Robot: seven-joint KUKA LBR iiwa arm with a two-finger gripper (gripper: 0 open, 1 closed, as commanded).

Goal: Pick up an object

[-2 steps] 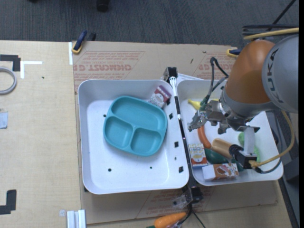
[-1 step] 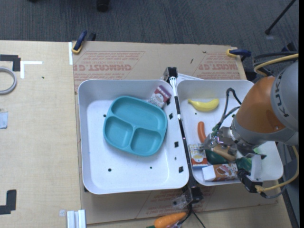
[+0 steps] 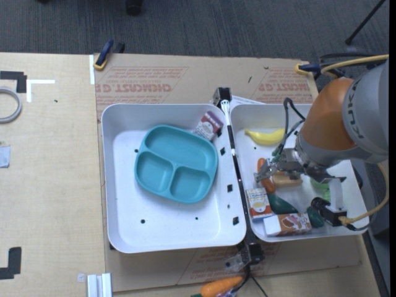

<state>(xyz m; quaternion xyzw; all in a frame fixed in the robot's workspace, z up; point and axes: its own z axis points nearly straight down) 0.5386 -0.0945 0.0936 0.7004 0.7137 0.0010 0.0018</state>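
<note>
Gripper [image 3: 276, 169] down in right bin [image 3: 352, 187] among food items, finger state unclear; banana [image 3: 265, 136] far side, teal plate [image 3: 176, 164] in left bin [image 3: 117, 184].

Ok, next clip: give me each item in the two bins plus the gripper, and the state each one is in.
Teal divided plate: flat, right way up, left bin.
Small packet: at the left bin's far right corner.
Banana: lying free, right bin, far end.
Juice carton: lying flat, right bin.
Orange-brown box: lying flat at near wall.
Gripper: lowered into the right bin among the items.
</note>
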